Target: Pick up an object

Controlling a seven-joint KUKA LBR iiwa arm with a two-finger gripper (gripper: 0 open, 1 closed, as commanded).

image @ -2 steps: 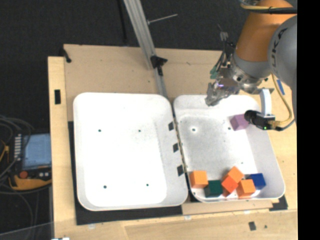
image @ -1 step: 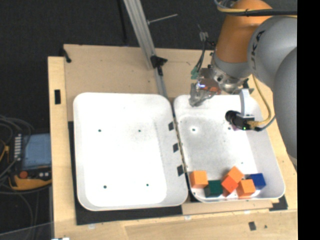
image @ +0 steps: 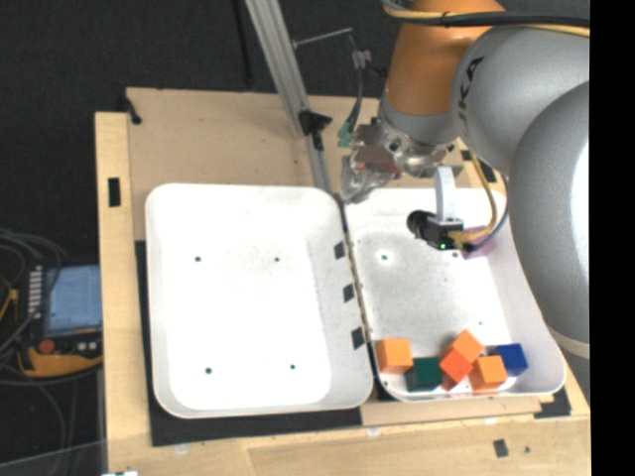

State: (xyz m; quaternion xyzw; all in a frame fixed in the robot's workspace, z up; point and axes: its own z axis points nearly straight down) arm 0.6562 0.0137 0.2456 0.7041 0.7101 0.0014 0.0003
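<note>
The big grey robot arm with the orange band (image: 437, 43) reaches in from the right. Its metal two-finger gripper (image: 359, 178) hangs over the top edge of the right shallow white bin (image: 437, 296), close to the wall shared with the left shallow white bin (image: 243, 296). I cannot tell from here how the jaws stand.

The small blocks sit bunched at the bottom of the right bin, well apart from the gripper: an orange cube (image: 395, 354), a dark green block (image: 427, 373), a tilted orange-red block (image: 458, 356), another orange cube (image: 488, 373) and a blue cube (image: 512, 358).
</note>
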